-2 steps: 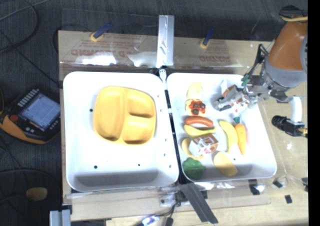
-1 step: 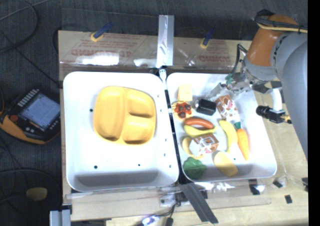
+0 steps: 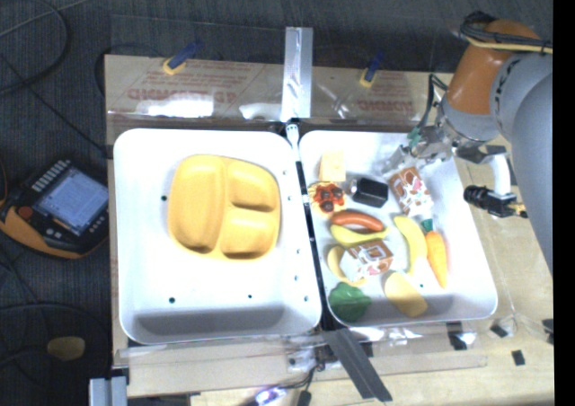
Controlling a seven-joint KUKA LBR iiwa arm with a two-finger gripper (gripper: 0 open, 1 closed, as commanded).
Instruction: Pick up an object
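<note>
From where I sit the pick looks barely begun: nothing is lifted, and every item lies on the floor of the right bin (image 3: 485, 301). Nearest the camera, and farthest from the claw, are the green pepper (image 3: 349, 301) and a pale yellow piece (image 3: 405, 295), both well below and left of it. Coming closer to it, a small printed carton (image 3: 372, 259) sits between a banana (image 3: 411, 241) and another yellow fruit, with an orange carrot (image 3: 437, 256) just beside the banana; the carrot's long axis runs up and down the view, leafy end toward the claw, tip away. A red sausage (image 3: 358, 219) lies crosswise, its length running left to right. Nearest the claw is a second printed carton (image 3: 410, 190), tilted, its long axis slanting from the claw down to the right; I judge this the likeliest target, just beneath and slightly left of the tool. The gripper (image 3: 422, 145) hangs over the far right corner of that bin, near the carton, and I cannot tell how wide it stands or whether it has anything. Well to its left sits the left bin (image 3: 135, 305) with a yellow divided tray (image 3: 223, 207).
</note>
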